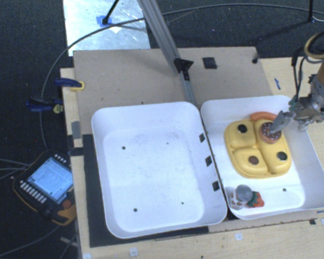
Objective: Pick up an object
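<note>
In the right bin [312, 182] lies a yellow moulded piece [255, 150] with four rounded sections, each with a dark spot. A brown and pink ring-shaped item [271, 132] rests on its upper right section, and an orange piece [262, 115] sits just behind it. A small toy [244, 196] with a grey ball and red and orange bits lies in the bin's near left corner. My gripper [278, 123] reaches in from the right, its tip right at the ring-shaped item, low over the yellow piece.
The left bin [148, 167] stands beside the right one, joined along a black hinged divider [209, 161]. A slanted metal pole [162, 33] crosses the far bench. A teach pendant [45, 184] lies off the bench to the left, among cables.
</note>
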You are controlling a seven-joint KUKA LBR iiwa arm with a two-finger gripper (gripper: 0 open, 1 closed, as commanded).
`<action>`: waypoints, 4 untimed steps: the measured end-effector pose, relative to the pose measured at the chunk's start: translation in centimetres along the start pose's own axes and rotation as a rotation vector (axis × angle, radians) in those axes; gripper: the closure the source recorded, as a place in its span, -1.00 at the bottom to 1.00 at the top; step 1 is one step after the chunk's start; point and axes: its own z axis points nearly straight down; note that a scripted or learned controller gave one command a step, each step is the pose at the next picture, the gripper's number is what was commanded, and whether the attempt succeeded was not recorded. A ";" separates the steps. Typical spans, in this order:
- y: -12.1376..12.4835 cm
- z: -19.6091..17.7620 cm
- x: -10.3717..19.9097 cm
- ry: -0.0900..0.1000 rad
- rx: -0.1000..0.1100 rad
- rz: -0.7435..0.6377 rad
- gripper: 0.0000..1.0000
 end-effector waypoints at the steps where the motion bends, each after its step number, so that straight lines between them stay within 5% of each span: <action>1: 0.0 5.0 1.0 0.001 0.004 -0.002 -1.00; 2: 0.4 6.5 1.0 -0.003 -0.009 -0.002 -1.00; 3: 0.4 5.7 1.0 -0.001 -0.009 -0.003 1.00; 4: 0.5 1.3 1.0 -0.001 -0.005 -0.002 1.00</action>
